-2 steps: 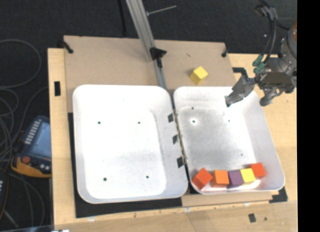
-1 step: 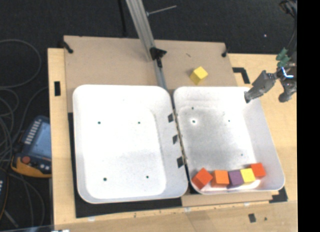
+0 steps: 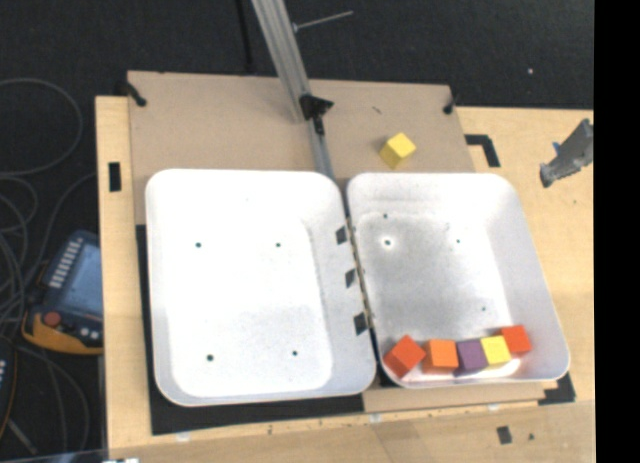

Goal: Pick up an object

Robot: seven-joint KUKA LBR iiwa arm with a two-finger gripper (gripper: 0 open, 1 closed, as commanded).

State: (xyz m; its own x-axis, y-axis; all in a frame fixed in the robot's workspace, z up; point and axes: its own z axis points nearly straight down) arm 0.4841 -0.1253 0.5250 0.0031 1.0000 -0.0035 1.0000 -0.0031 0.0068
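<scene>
Lining the bin's edge: coloured cubes (image 3: 458, 353).

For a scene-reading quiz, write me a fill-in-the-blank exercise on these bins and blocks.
1. The small yellow cube outside the bins lies on the ___ board.
2. The row of coloured blocks sits in the ___ shallow white bin.
3. Between the orange block and the yellow block sits a ___ block.
4. The grey gripper hangs off that bin's ___ side.

Missing words: brown; right; purple; right

Dark floor (image 3: 60, 21), black cables (image 3: 40, 191) at left; wooden bench (image 3: 115, 351); metal pole (image 3: 275, 26).
</scene>
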